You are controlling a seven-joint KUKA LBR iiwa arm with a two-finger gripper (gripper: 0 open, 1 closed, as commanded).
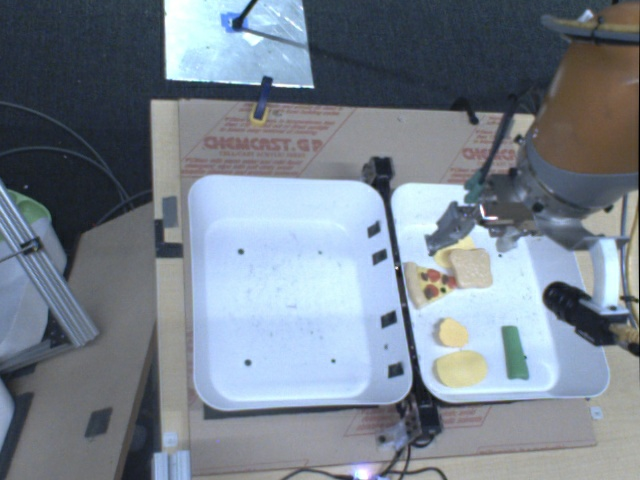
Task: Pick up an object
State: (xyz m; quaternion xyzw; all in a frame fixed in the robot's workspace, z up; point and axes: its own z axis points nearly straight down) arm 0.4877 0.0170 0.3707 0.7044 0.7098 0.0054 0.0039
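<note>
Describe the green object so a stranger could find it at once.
Look at the right bin of the two white ones, then at its near right corner. There lies the green stick, narrow and straight, alone beside two round yellow pieces. It is the sole green, elongated item among pale and yellow food shapes.

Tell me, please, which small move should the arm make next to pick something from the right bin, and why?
Probably a short descent. The two-finger gripper hovers over the right white bin, beside the tan square bread slice and above the pizza-like wedge with red dots. I see nothing between its fingers.
</note>
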